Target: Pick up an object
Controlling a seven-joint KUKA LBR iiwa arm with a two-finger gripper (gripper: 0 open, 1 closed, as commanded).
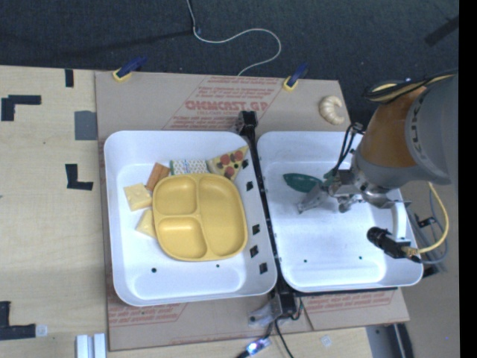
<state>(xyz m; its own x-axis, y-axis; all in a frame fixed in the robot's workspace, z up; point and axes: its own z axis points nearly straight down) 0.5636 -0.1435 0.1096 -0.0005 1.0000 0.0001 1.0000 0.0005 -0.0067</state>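
I've got the gripper (317,198) low in the right bin (328,271) w/ the dark green spoon-like piece (302,180) just up-left of its tips, long axis running toward me (fingers look apart, nothing between them).

1. Left bin (119,222): yellow divided plate (200,216) overlying flat pieces.
2. Right bin (335,263): green object (300,180) just beside gripper (311,200).
3. Arm (402,136) over right bin.
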